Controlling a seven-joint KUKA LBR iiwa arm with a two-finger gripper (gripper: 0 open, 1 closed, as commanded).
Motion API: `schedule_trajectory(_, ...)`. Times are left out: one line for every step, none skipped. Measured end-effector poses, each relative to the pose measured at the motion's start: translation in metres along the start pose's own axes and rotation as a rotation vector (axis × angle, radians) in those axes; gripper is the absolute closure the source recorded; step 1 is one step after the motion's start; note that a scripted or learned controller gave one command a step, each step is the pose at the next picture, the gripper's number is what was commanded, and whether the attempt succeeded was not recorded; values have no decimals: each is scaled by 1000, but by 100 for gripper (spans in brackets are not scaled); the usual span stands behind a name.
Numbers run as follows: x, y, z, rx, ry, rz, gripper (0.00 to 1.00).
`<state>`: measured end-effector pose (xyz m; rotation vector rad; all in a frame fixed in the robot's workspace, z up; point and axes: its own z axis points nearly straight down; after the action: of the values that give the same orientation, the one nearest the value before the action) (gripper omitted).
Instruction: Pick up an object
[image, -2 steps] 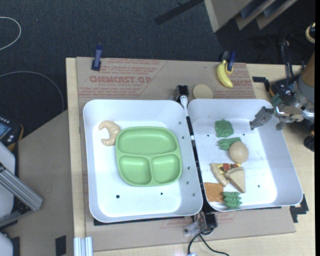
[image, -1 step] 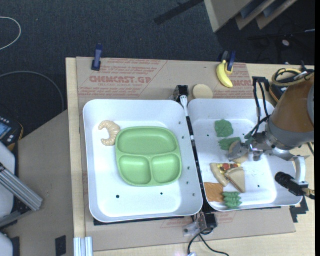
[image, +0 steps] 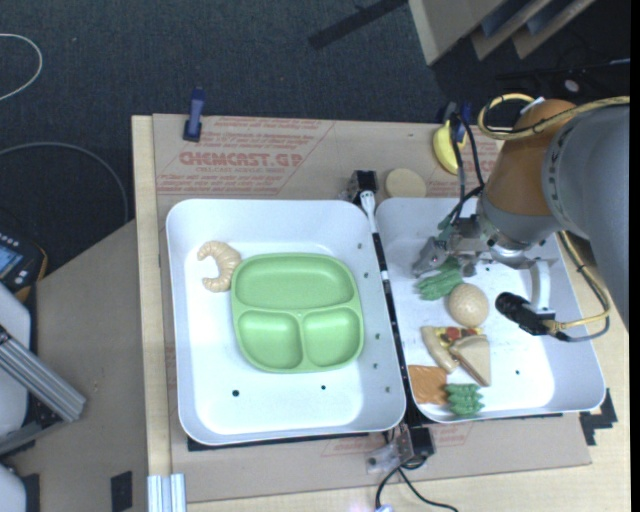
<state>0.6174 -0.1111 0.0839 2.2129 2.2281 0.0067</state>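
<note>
Gripper (image: 440, 256) sits low in the upper left of the right bin (image: 570, 385), close to the dividing rim, just above a green leafy piece (image: 438, 285); whether it is apart or together I cannot tell. Food toys crowd that bin's left side, its right half stays open, while the left bin (image: 190, 300) holds a green tray (image: 297, 310) and croissant (image: 219, 263)

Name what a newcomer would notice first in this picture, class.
The green tray in the middle of the left bin stands out most, with a croissant at its upper left. In the right bin, toy foods are heaped together, and the gripper reaches down over a green piece at the heap's top.
</note>
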Motion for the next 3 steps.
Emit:
schedule_trajectory(-4,-2,-12,0,-3,6,100)
schedule_trajectory(-4,-1,-22,-2,-4,6,100)
schedule_trajectory(59,-87,-106,3,2,2,100)
